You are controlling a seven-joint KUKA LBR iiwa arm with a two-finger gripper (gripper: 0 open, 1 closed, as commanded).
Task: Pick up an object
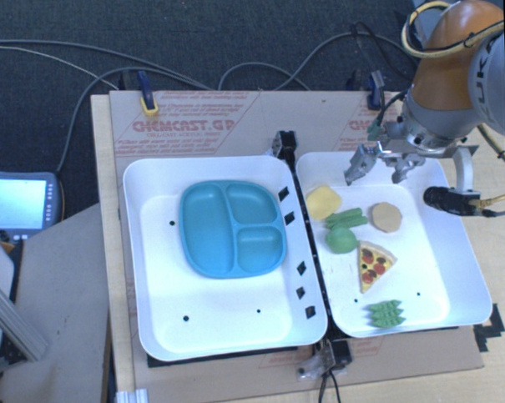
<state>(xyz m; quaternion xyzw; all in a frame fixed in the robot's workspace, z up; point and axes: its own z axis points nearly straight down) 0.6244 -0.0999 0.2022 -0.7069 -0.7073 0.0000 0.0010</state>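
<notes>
The right bin holds several toy foods: a yellow piece, a green vegetable, a tan round cookie, a pizza slice and a green leafy piece. My gripper hangs above the back of the right bin, just behind the yellow piece and the cookie. Its two fingers are spread apart with nothing between them.
The left bin holds a blue divided plate. A black clip row marks the seam between the bins. Cables trail behind the bench, and a black part of the arm juts over the right bin's right edge.
</notes>
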